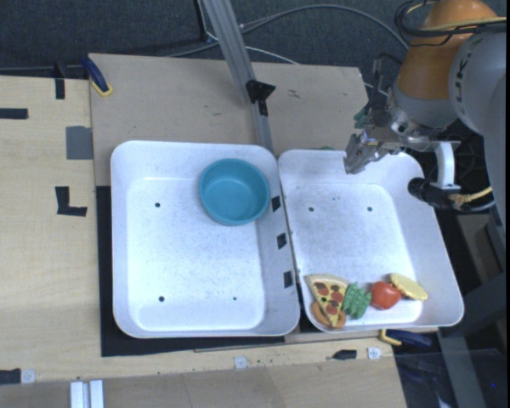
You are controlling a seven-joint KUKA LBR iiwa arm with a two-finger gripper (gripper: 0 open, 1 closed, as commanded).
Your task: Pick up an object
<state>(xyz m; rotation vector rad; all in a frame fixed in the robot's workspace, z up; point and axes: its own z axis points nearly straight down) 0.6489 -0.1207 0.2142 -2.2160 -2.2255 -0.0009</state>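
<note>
My gripper (357,160) hangs over the far edge of the right bin (365,228), near its back rim, with nothing seen between its fingers. Along the right bin's near edge lie a pizza slice toy (325,299), a green leafy toy (355,300), a red tomato (385,295) and a yellow piece (408,286). A blue bowl (234,191) sits in the left bin (170,262), at its far right corner. The gripper is far from all of these.
A grey metal pole (238,58) slants from the top down to the gap between the bins. Cables (323,15) run across the dark floor behind the bench. Yellow clamps (99,81) hold the board's corners.
</note>
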